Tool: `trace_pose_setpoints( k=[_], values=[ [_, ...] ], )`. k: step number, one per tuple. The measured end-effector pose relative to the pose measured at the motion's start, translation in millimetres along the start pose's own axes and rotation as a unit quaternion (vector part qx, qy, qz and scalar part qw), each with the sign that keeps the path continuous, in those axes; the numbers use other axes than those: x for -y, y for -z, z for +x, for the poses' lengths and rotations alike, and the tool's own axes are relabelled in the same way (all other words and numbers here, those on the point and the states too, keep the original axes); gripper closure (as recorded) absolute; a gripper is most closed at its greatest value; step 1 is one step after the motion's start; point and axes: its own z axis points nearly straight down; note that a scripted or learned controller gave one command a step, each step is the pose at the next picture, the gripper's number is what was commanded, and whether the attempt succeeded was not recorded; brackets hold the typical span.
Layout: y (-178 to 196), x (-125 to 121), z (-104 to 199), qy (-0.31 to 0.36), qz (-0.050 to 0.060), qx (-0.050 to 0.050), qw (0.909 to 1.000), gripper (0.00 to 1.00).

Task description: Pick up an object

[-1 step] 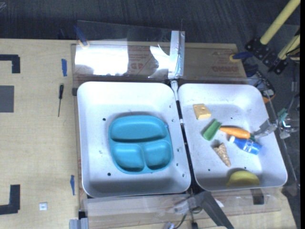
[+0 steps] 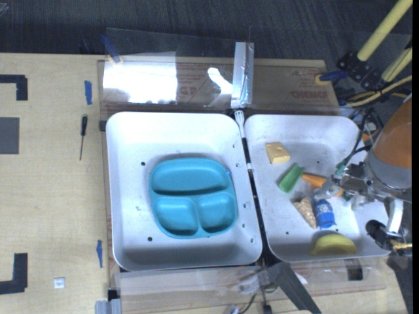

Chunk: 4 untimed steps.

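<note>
While the grey arm [image 2: 393, 156] with its orange band reaches in from the right, its pincer [image 2: 335, 187] sits low in the right bin [image 2: 340, 131], among the small things. I cannot tell if it is open or shut, or if it has hold of anything. Just beside it stands a little blue bottle [image 2: 324, 213] with a white top. Near that lie a green stick [image 2: 290, 178], an orange stick [image 2: 313, 179], a tan block [image 2: 277, 152], a speckled tan piece [image 2: 305, 210] and a yellow sponge [image 2: 334, 243]. A blue plate with three parts [image 2: 192, 195] lies in the left bin [image 2: 124, 142]. Both bins rest on the pale wood surface [image 2: 46, 175].
</note>
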Motion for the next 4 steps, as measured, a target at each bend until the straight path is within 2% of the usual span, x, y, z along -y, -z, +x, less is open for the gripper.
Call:
trace_pose_setpoints(
  k=[1, 2, 3, 4],
  values=[
    [54, 27, -12, 0.084, -0.003, 0.001, 0.9965, 0.00],
    [-14, -19, 29, 0.142, -0.010, 0.002, 0.9898, 0.00],
    [-19, -11, 25, 0.202, -0.006, 0.001, 0.9794, 0.00],
    [-7, -13, 25, 0.202, -0.009, 0.001, 0.9794, 1.00]
  ],
)
